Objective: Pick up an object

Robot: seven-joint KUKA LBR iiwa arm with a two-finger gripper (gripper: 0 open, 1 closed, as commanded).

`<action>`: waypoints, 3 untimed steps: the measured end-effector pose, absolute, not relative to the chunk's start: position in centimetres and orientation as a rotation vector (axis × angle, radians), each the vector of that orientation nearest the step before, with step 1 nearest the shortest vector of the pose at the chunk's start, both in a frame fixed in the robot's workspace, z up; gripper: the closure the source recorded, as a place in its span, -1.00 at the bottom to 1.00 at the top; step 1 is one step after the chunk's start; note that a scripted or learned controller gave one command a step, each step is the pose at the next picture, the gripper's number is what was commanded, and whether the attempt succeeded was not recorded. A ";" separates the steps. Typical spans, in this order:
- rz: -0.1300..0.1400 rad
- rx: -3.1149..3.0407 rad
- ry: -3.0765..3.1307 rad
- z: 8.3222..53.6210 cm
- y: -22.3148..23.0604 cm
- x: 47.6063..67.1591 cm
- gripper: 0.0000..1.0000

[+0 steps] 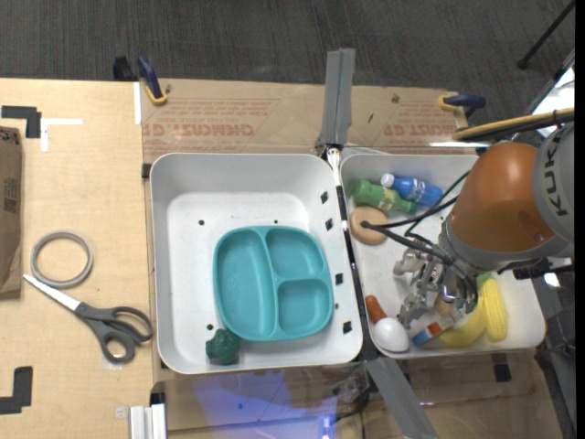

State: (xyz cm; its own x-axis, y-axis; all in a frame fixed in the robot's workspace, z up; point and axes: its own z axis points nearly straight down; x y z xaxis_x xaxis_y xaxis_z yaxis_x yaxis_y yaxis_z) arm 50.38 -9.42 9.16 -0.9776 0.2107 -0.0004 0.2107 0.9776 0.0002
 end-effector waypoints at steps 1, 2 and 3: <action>-0.001 0.630 3.074 14.0 -15.7 55.1 -1.00; 0.011 0.649 3.066 10.5 -18.5 55.1 -1.00; -0.009 0.813 3.003 10.7 -17.5 54.5 -1.00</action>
